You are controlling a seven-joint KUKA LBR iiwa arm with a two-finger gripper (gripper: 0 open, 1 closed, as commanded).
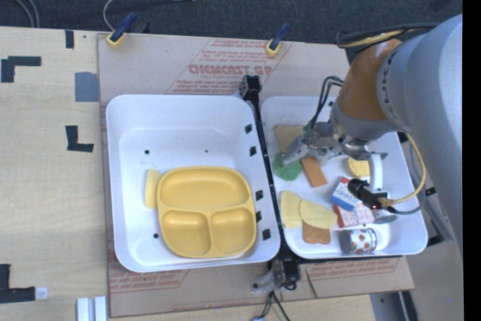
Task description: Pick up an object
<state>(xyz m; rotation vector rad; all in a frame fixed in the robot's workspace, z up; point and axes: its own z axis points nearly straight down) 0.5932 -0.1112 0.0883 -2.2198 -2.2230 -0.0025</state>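
Note:
My gripper point(307, 149) is low in the right bin point(418, 237), at its upper left part. It hangs just above a green round piece point(285, 168) and an orange-brown stick point(315, 172), with a tan flat piece point(285, 137) right behind it. I see nothing held by it. The grey arm with its orange band point(366, 83) reaches in from the right and hides the bin's far right corner.
The right bin also holds yellow slices point(318, 214), a brown toast piece point(316, 235), a blue and red box point(344, 197), a small can point(363, 240) and a yellow piece point(359, 166). A yellow divided plate point(207, 210) lies in the left bin point(128, 131).

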